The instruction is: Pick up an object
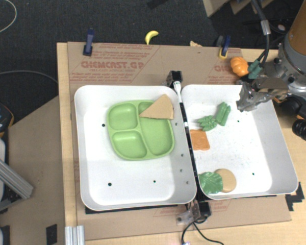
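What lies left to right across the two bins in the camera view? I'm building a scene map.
Green divided plate → tan wedge → orange block → green toy → gripper.

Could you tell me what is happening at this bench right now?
A KUKA arm reaches in from the right, and its gripper hangs over the far edge of the right bin, with nothing visibly held. That bin holds a green toy, an orange block, a green leafy piece and a tan disc. The left bin holds a green divided plate with a tan wedge on it. No pick has happened yet.
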Controlling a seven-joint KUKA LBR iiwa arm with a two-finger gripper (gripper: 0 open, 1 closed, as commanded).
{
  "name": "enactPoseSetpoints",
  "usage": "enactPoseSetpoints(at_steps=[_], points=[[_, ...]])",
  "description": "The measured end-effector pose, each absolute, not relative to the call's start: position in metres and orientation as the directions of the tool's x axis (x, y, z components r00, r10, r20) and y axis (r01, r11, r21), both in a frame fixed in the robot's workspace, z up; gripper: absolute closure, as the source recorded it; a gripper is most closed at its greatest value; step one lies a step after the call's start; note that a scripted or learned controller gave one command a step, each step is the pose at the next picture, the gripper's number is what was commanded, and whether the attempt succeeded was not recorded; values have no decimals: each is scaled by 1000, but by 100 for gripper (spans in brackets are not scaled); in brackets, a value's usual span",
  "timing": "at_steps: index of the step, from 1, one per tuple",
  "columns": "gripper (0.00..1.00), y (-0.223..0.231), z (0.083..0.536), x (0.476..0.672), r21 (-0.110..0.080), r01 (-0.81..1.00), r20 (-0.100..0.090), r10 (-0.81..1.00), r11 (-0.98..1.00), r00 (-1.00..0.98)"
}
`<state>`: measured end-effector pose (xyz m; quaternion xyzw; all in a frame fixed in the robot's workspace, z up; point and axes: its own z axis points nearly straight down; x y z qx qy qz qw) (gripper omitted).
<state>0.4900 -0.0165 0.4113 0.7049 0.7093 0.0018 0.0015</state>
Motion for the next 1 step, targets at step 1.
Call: enactPoseSetpoints(at_steps=[1], points=[[100,56,424,482,4,1000,2,1000,9,-9]])
